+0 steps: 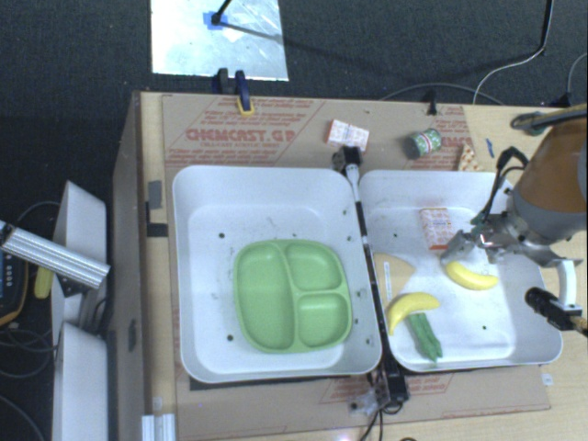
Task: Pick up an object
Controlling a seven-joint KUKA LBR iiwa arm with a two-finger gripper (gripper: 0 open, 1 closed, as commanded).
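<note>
The arm comes in from the 3 o'clock side and its gripper (478, 243) sits low over the right bin (533, 343), right at the upper end of a yellow banana (472, 277). The metal parts at the wrist are small and blurred, so I cannot tell how the gripper is set or whether anything is caught in it. The banana looks to lie flat on the bin floor, so by my reading nothing has been lifted yet.

Other candidates share that bin: a second banana (412, 306) toward 7 o'clock of the first, touching a green vegetable (424, 334) just below it, a pale wedge (390, 275) near the bin's 9 o'clock wall, and a small red-and-white packet (435, 226) just beside the gripper at its 9 o'clock.

The left bin (197, 246) holds a green divided plate (294, 294). On the tabletop (239, 136) beyond the bins, toward 12 o'clock, lie a small can (425, 141) and a paper card (347, 134).

I judge the task to be at the approach or grasp stage: reaching is done, while securing an object and raising it clear of the bin remain
</note>
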